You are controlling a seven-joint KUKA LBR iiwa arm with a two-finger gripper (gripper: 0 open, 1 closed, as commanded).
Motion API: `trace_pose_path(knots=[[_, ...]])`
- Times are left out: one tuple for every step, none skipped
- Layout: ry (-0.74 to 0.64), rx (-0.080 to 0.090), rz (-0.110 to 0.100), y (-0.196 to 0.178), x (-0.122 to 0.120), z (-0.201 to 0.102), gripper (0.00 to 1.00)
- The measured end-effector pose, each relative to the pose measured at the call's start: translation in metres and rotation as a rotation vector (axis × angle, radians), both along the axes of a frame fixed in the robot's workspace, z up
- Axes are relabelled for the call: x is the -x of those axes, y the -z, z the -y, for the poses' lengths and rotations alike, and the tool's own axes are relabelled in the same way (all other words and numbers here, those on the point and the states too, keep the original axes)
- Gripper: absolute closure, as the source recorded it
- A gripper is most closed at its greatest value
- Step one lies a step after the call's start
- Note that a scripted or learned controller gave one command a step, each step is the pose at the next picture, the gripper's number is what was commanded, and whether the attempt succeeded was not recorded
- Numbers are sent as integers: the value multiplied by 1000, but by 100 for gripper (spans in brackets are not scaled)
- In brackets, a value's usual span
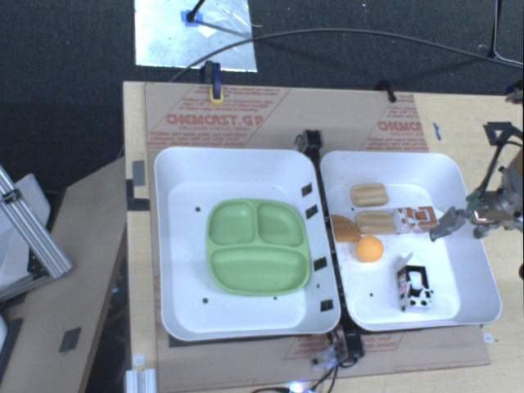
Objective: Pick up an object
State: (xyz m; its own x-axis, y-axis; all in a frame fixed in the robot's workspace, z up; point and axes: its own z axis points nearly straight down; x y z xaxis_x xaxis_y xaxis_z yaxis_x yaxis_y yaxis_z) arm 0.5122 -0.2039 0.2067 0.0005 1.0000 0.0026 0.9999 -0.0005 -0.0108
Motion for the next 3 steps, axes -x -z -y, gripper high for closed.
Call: trace_pose_path(knots=[[-4,3,12,-6,-3,-1,0],[-2,2,10,44,-1,-11,0],[-2,1,9,87,-4,-14,0]])
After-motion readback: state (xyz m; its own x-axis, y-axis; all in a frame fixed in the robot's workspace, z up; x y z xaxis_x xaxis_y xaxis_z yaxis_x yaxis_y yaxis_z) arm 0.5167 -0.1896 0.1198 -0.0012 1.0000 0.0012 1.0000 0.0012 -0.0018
